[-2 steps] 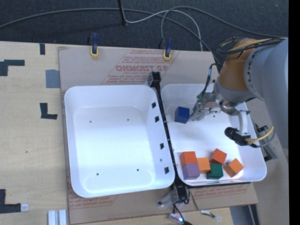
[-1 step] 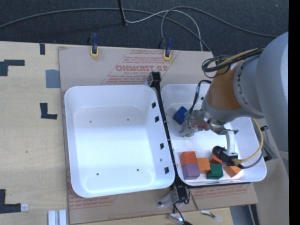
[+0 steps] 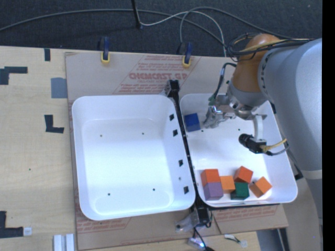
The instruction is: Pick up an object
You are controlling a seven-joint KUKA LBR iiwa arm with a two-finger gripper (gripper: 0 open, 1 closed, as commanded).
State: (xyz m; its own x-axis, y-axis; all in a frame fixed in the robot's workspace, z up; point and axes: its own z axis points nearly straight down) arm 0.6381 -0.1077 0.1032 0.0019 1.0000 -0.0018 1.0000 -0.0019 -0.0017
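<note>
Hovering low in right bin [image 3: 277, 190], gripper [image 3: 213, 116] just beside blue cube [image 3: 192, 122], nothing between fingers; finger gap can't tell. Pick not done; approx approach stage, grasp + lift left.

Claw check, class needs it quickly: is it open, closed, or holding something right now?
Claw: cannot be told whether open or closed; it hangs in the right bin beside the blue block, nothing visibly held.

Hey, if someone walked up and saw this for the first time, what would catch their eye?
Probably the big grey arm with its orange band, reaching into the right bin from the right, its gripper low beside a blue block near the bin's far left corner. Next, the cluster of coloured blocks along that bin's near edge.
</note>
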